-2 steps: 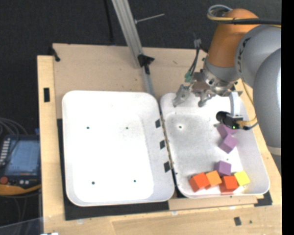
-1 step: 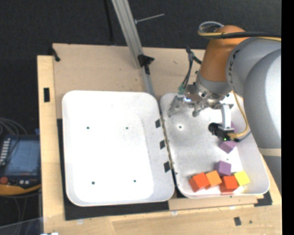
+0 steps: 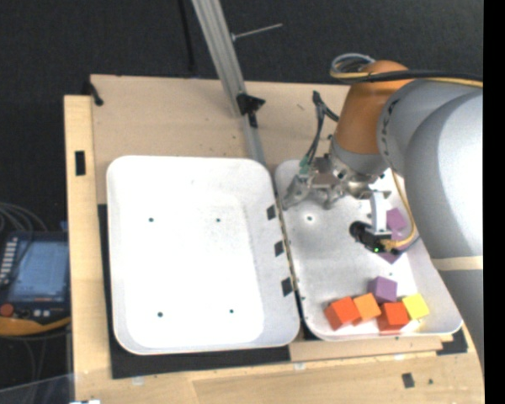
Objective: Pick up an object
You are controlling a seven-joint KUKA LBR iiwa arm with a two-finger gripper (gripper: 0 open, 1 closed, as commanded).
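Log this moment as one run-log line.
arm: over right bin | gripper: near far-left corner, nothing seen held | blocks: clustered at near edge

The arm (image 3: 421, 141) reaches over the right bin (image 3: 320, 251), its gripper (image 3: 320, 188) low near the bin's far left corner. Orange (image 3: 343, 311), yellow (image 3: 416, 306) and purple blocks (image 3: 386, 289) cluster at the near edge. The left bin (image 3: 189, 251) sits alongside.

Orange, yellow, purple blocks (image 3: 374, 307) clustered at right bin's (image 3: 320, 259) near edge.
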